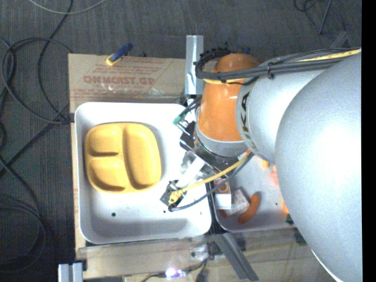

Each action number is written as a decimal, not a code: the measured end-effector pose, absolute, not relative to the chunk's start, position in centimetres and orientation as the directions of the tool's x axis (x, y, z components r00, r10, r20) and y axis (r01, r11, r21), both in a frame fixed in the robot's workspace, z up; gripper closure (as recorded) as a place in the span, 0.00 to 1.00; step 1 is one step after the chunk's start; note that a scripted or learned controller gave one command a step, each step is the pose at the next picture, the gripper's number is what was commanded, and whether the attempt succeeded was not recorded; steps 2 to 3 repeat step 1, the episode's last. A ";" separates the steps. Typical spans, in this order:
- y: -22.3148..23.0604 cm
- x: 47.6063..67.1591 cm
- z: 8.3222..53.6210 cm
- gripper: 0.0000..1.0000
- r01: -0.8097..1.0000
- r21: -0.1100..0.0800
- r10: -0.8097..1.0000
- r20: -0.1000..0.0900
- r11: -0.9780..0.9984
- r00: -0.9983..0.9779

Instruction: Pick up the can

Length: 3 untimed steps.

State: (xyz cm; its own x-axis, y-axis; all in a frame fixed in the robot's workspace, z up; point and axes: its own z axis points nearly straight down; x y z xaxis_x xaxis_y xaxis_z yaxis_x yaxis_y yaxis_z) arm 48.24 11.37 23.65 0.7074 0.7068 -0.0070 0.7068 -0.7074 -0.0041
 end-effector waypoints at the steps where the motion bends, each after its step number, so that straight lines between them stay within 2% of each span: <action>1: 6.8 48.2 18.7 1.00 0.703 -0.004 0.703 -0.006 -0.711 0.711; 3: 6.8 48.2 18.7 1.00 0.703 -0.004 0.703 -0.006 -0.711 0.711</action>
